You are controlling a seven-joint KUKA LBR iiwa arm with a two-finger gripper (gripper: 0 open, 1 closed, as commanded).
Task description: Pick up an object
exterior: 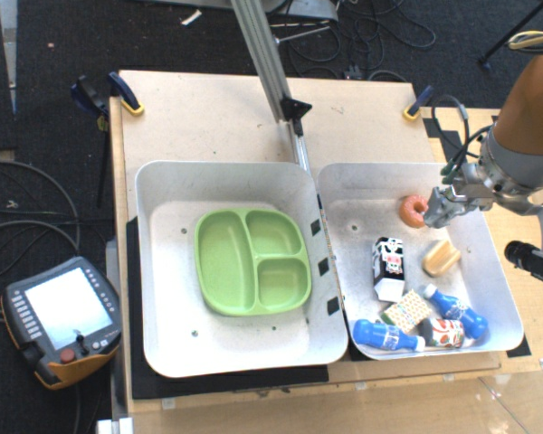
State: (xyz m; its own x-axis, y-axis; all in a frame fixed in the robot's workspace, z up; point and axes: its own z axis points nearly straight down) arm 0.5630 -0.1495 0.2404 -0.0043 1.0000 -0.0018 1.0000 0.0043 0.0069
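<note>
The pincer [437, 208] is seen low over the right bin [357, 183], just beside the orange doughnut [414, 210], probably because this piece is taken as the target. Whether it is open or closed cannot be told, and nothing is seen held in it. The other objects are gathered toward the near side: a milk carton [389, 267], a blue bottle [385, 335]. A green divided plate [252, 261] lies in the left bin [163, 242].

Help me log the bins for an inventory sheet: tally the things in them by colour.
Green: 1, the divided plate
Orange-pink: 1, the doughnut
Black and white: 1, the carton
Tan: 2, the bread piece and the cracker
Blue: 2, the bottles
Red: 1, the can
Total: 8
</note>
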